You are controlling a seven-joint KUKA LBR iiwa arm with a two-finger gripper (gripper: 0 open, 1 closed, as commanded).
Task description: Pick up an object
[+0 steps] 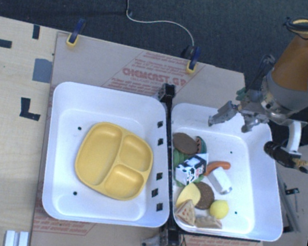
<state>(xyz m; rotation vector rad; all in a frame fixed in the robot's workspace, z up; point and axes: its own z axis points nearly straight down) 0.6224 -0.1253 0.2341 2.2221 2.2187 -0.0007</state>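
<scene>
Red "CHICKCAST" lettering, only partly legible, marks the cardboard sheet (150,75) beneath both bins.

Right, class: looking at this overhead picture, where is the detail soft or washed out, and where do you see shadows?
Camera view: even, diffuse light; the two-finger metal gripper looks slightly blurred; the small toy foods heaped in the right white plastic bin are soft and hard to identify; the white bin walls look nearly washed out; the yellow compartment tray in the left white bin casts only a faint shadow.
</scene>
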